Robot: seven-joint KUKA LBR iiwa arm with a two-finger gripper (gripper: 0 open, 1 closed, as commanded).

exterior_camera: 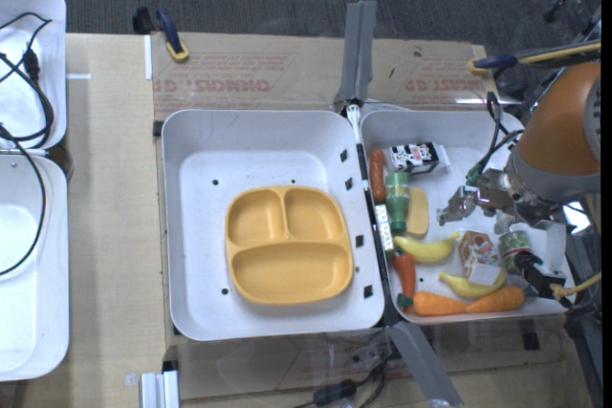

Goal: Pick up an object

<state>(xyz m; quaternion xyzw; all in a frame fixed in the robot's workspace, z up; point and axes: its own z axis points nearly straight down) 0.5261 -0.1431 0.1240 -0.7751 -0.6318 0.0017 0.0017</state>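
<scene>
Presently I find the gripper (457,206) low over the right bin (449,127), reaching in from the right, with the orange band of the arm (566,124) above it. Whether it is released or clenched I cannot tell at this slant, and I see nothing held.

The right bin holds the pickable items. A small black-and-white carton (415,157) lies near the far wall. A green bottle (396,203) lies along the left side. One banana (426,249) sits at mid-bin, just below and left of the gripper; a second banana (470,283) lies nearer the front. A carrot (469,303) runs along the front wall. A small can (516,246) rests right of the bananas, beside the wrist.

The left bin (191,148) carries a yellow divided plate (288,244) at its centre.
</scene>
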